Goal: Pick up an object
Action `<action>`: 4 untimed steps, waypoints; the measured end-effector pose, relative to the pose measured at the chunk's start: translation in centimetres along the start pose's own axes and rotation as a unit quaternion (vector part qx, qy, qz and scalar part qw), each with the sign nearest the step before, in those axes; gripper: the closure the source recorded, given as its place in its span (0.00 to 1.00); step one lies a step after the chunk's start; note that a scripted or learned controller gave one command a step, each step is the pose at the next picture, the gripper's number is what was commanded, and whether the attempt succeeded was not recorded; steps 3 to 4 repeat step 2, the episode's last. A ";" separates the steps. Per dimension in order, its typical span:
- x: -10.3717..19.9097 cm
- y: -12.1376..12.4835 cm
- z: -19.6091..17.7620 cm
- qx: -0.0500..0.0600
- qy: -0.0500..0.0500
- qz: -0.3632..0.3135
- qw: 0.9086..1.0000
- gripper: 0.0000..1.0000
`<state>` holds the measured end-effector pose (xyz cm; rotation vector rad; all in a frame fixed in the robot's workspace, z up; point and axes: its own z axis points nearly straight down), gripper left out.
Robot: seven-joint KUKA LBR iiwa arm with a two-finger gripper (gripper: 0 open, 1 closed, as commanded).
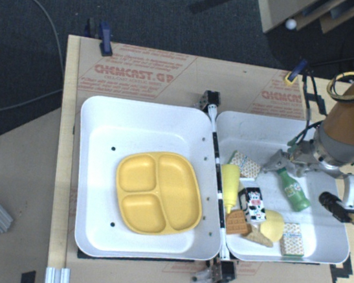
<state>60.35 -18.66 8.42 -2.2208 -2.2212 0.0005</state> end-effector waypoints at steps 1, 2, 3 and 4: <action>0.0 0.1 -1.1 -0.002 0.000 0.000 1.000 1.00; 8.0 0.9 -3.7 -0.001 0.000 -0.001 1.000 1.00; 8.0 0.9 -3.7 -0.001 0.000 -0.001 1.000 1.00; 8.0 0.9 -3.7 -0.001 0.000 -0.001 1.000 1.00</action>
